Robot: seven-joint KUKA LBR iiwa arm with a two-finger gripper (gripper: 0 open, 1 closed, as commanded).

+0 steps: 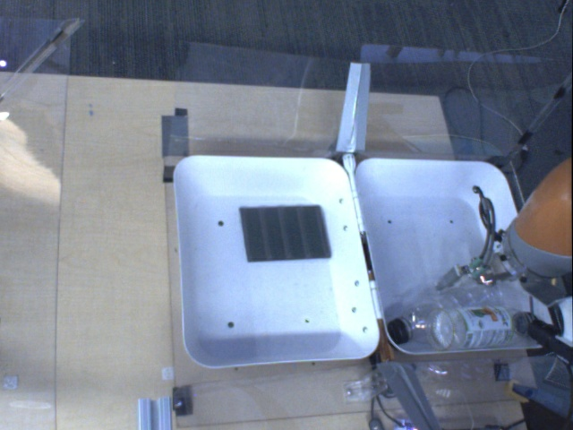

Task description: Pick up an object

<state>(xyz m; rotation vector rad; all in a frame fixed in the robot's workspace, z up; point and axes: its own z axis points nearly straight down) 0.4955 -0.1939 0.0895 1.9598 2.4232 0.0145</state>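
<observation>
From my feed: two bins side by side on the bench point(107, 240), touching along their inner edges. Left bin point(201, 195) holds a ribbed mat point(285, 233) lying flat, slightly toward 12 o'clock of its centre. In the right bin point(403, 204), a bottle point(461, 327) lies on its side at 6 o'clock against the near wall, cap end pointing to 9. The arm point(546, 231) enters at 3 o'clock, its gripper point(474, 271) just behind the bottle.

**Colours and patterns**

White bins: left bin point(201, 240), right bin point(403, 204). Dark grey ribbed panel point(285, 233) on left bin floor. Clear plastic bottle point(461, 326), black cap, white label with orange and green print. Pale wood-toned bench point(98, 240). Orange band point(548, 206) on grey arm.
</observation>
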